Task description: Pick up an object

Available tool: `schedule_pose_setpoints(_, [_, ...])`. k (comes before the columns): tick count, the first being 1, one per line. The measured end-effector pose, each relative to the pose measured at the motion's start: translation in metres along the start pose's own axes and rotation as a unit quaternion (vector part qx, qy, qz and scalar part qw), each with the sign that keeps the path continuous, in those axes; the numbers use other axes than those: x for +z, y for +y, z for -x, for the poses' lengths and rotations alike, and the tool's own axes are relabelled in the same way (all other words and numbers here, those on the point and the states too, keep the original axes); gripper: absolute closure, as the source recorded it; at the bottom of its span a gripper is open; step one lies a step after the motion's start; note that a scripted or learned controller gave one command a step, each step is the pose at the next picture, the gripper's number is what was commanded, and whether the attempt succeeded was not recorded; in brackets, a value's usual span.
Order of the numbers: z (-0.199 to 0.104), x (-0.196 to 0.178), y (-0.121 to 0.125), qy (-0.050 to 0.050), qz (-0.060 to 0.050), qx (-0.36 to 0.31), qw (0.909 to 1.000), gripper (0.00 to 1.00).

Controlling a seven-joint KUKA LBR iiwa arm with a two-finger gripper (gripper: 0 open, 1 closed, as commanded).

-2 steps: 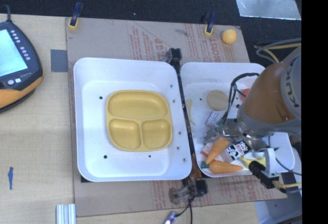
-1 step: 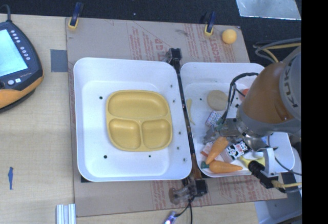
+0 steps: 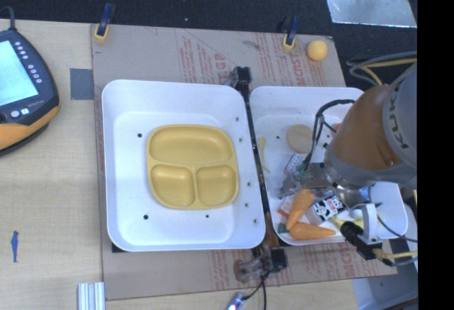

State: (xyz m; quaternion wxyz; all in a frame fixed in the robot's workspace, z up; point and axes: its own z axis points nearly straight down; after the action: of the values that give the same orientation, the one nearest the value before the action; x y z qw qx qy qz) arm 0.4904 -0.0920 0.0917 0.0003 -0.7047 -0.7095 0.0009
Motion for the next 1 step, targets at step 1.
schedule_pose_setpoints(1, [0.0033, 0.0002, -0.0139, 0.001, -0.001, -0.001, 1.0, 0.0])
